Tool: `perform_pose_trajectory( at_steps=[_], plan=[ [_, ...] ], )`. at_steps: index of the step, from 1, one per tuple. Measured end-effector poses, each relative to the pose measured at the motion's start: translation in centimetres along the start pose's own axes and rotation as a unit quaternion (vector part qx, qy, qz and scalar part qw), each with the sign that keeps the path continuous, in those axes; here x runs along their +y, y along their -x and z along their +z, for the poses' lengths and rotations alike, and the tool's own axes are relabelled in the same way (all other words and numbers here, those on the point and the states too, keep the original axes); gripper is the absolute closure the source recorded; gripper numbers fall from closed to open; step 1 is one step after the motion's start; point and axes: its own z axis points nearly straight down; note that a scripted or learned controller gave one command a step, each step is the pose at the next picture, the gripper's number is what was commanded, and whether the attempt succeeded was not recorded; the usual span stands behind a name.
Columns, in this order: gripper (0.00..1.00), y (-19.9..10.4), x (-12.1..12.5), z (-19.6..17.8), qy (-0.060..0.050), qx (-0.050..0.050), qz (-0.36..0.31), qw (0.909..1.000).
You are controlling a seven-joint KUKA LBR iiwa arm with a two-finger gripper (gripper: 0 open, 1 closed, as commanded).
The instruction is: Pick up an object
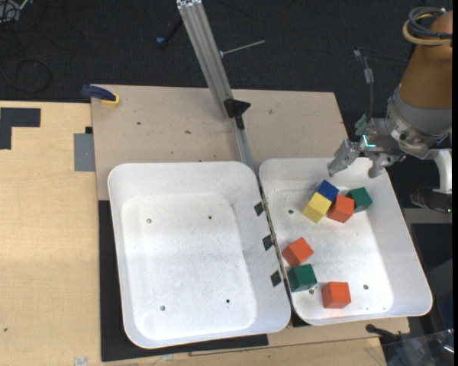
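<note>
Up at the far end of the right bin (412, 280), a tight cluster of four cubes sits together: a blue cube (327, 190), a yellow cube (316, 206) touching it on the near-left side, an orange cube (340, 209) just beside the yellow one, and a green cube (359, 199) pressed against the orange one's far-right side. The pincer (361, 159) hangs just beyond this cluster, over the bin's far rim, with its two grey fingers spread apart and nothing between them; it touches none of the cubes. One finger (342, 158) points down towards the blue cube, the other lies towards the green cube.

Nearer in the same bin lie three more cubes, well apart from the cluster: a second orange cube (298, 251) close to the left wall, a second green cube (302, 277) just nearer than it and almost touching, and a third orange cube (336, 294) near the front rim.

The left bin (130, 204) stands right beside the right one, their inner walls meeting along a line of small black clips. Both bins rest on the desk (160, 124), where a slanted aluminium rail (208, 56) rises behind them. The arm (425, 82), grey with an orange band, reaches in from the right.
</note>
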Motion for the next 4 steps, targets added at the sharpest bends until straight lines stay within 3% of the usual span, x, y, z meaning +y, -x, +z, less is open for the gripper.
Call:
perform_pose_trajectory(
  at_steps=[1, 3, 4],
  plan=[
    [0.00, 0.0, 0.1, -0.2, 0.002, 0.000, 0.000, 1.0000],
    [0.00, 1.5, -0.2, 11.2, -0.001, 0.000, 0.002, 1.0000],
    [0.00, 1.6, 0.4, 14.8, 0.013, -0.004, 0.003, 0.9999]
  ],
)
